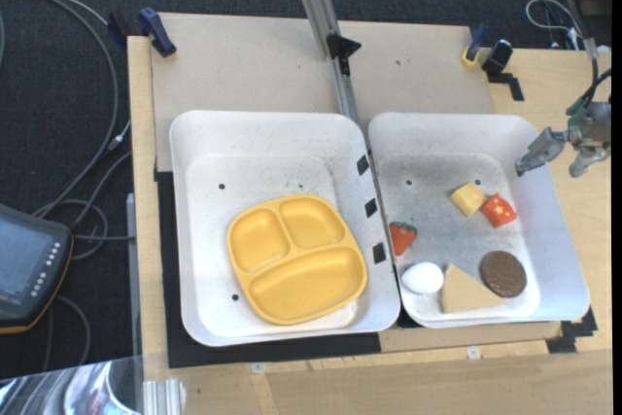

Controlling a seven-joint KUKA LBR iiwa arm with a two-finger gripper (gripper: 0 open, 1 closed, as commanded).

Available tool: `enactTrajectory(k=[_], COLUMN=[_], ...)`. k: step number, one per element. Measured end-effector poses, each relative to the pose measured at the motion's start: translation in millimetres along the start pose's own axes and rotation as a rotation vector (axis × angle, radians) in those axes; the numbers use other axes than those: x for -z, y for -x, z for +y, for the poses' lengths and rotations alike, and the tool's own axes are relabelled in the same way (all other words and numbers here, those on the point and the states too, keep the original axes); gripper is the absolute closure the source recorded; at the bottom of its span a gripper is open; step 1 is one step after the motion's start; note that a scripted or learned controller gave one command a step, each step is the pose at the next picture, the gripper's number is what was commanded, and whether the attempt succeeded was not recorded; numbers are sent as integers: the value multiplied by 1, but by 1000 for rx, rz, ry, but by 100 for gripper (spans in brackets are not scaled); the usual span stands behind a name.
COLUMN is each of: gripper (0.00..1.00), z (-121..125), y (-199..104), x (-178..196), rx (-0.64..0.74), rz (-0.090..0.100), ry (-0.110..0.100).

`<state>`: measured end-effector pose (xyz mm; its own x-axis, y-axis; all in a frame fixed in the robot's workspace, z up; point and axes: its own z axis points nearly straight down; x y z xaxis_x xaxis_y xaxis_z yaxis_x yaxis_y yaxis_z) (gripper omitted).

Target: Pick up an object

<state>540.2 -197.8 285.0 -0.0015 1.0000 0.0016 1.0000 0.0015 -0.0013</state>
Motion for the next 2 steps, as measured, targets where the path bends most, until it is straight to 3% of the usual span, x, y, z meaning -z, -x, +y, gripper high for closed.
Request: enactTrajectory(k=[1, 2], gripper=[0, 0], z=[0, -6], y=[0, 4], x=[0, -60], rx=[0, -2], rz=[0, 2], ry=[0, -6])
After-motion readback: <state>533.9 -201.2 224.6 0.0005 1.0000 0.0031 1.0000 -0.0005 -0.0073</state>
